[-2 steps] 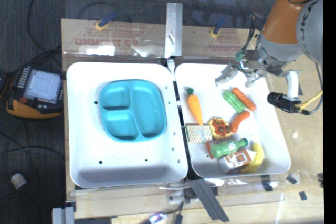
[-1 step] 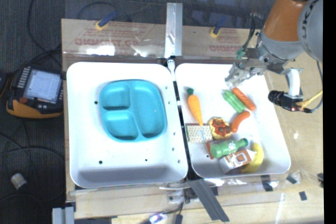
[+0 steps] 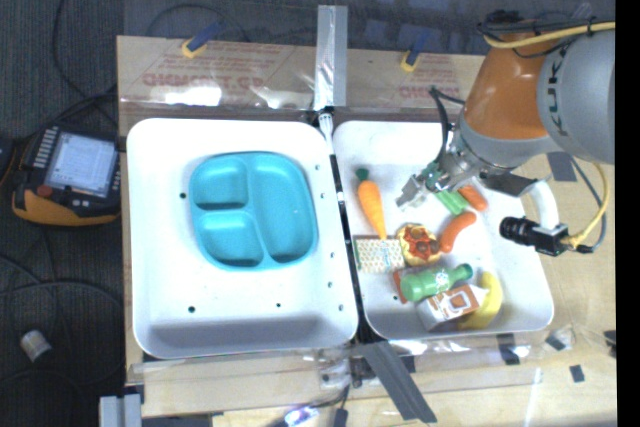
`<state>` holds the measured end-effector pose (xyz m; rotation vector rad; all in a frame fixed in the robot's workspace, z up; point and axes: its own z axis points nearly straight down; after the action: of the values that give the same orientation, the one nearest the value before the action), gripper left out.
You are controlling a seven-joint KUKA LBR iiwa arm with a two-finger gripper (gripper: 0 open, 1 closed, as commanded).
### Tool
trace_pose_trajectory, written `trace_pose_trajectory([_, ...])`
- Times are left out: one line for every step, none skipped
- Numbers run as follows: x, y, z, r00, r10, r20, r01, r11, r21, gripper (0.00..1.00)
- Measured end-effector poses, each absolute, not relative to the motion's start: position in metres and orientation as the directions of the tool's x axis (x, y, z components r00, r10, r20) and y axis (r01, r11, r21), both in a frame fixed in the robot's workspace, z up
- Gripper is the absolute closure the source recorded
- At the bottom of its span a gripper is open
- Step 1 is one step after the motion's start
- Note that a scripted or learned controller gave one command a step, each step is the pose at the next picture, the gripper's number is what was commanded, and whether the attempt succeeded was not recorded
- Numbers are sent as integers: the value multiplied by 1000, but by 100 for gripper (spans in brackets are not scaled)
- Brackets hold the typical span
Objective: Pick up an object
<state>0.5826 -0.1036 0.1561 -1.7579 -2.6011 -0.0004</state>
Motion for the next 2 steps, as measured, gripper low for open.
trace_pose_trajectory([586, -173, 187, -210, 978, -1, 978, 210, 0, 100])
trace_pose_trajectory([586, -200, 219, -8, 1000, -1, 1000, 8, -1, 100])
